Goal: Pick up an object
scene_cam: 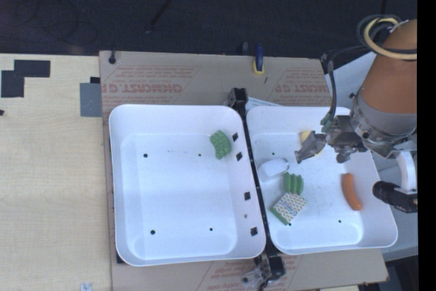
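My gripper hangs over the upper middle of the right bin, open, with nothing between its fingers. A small yellow piece peeks out just beside its left finger. Below and left of it lie a white object, a green ridged piece and a patterned green-edged block. An orange carrot-like object lies to the lower right of the gripper. A green ridged object rests in the left bin, near its upper right corner.
The two bins meet along a black-clipped divider. They stand on a cardboard sheet over a pale wooden bench. The arm's grey and orange body overhangs the right bin's upper right corner.
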Robot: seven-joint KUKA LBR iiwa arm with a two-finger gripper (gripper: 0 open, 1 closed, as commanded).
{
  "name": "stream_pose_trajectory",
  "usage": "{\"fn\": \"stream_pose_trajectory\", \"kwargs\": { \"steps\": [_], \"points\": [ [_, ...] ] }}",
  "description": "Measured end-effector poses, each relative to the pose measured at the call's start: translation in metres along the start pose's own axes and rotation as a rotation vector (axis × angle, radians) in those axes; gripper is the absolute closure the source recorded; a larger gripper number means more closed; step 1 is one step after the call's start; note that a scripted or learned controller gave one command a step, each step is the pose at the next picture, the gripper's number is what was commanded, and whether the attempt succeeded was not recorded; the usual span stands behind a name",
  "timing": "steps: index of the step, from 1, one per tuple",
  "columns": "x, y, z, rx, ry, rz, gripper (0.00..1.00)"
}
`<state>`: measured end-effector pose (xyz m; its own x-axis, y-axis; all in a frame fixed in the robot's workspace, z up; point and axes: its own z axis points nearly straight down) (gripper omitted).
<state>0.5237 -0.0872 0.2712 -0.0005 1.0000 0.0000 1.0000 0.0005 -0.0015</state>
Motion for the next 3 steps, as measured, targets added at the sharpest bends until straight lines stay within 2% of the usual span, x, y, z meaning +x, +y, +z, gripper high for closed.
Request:
{"fn": "stream_pose_trajectory", "kwargs": {
  "steps": [1,2,3],
  "points": [
    [0.009,0.036,0.14,0.013,0.002,-0.002,0.0],
    [0.005,0.036,0.122,0.005,0.001,0.008,1.0],
    [0.065,0.125,-0.043,-0.023,0.0,-0.008,1.0]
  ]
}}
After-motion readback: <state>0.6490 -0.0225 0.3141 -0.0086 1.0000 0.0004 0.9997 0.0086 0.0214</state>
